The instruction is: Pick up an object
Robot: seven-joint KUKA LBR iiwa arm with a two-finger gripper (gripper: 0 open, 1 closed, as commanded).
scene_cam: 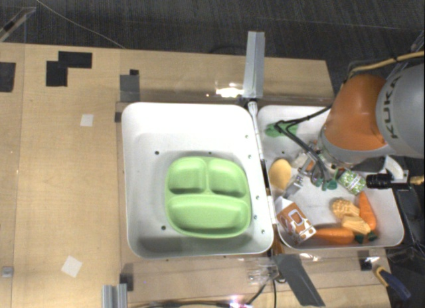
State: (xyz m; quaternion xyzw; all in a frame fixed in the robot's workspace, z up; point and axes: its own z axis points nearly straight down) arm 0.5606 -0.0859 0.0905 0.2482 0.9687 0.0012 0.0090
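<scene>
Over the right white bin (397, 233), the gripper (312, 172) hangs beside a pale yellow lemon-shaped toy (280, 173); whether it grips anything I cannot tell. Centre squarely above that toy (carrots (367, 211) and the snack packet (295, 224) crowd nearby) before descending.

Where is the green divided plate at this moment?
The green divided plate lies in the left bin, near its centre and toward the divider beside the right bin.

tray (208, 197) in left bin (143, 167)
</scene>
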